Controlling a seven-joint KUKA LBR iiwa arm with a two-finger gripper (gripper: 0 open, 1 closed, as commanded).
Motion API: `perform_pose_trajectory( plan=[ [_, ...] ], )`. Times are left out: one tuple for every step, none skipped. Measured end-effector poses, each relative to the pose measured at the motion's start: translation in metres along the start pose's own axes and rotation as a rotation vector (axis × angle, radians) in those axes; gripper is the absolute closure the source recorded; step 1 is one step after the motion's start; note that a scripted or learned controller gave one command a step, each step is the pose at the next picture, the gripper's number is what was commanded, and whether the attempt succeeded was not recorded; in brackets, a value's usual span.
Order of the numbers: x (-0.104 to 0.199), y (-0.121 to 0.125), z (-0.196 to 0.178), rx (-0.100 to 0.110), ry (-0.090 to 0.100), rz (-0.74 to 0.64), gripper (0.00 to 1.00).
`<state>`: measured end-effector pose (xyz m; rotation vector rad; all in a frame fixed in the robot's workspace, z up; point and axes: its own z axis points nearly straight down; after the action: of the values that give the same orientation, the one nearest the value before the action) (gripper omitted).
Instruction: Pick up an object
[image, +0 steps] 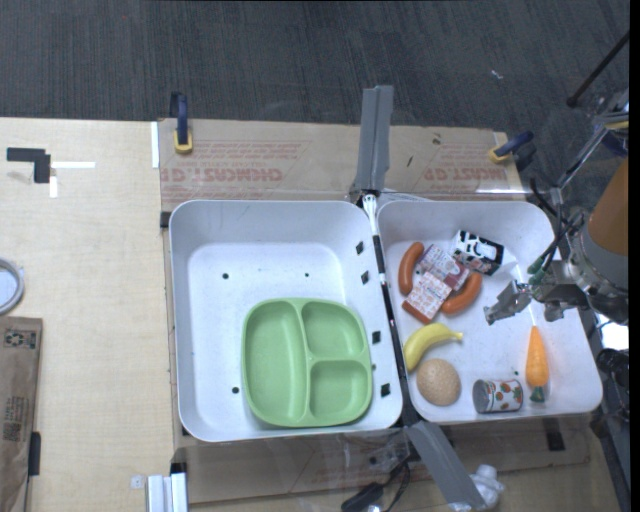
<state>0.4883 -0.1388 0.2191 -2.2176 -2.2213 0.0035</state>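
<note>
The right bin (570, 400) holds several items. Two orange-red sausages (410, 266) flank a red and white packet (430, 285), with a black and white object (478, 251) behind them. Nearer the front lie a yellow banana (431, 341), a round tan ball (438, 381), a small can (498, 396) on its side and an orange carrot (537, 358). My gripper (508, 303) reaches in from the right and hangs over bare bin floor between the sausages and the carrot. Nothing shows in it.
The left bin (200, 300) holds a green divided plate (307, 361). A grey divider post (376, 140) stands behind the seam between the bins. Clamps (181, 125) grip the bench's far edge. A tape roll (6, 288) lies at far left.
</note>
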Motion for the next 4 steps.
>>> perform_pose_trajectory(
  plan=[
    [0.012,0.039,0.119,0.000,0.000,0.140,0.00],
    [-0.016,0.129,0.130,0.008,0.001,0.192,0.00],
    [-0.061,0.132,0.130,0.010,0.010,0.286,0.00],
    [-0.063,0.133,0.120,0.004,0.002,0.283,1.00]
  ],
)
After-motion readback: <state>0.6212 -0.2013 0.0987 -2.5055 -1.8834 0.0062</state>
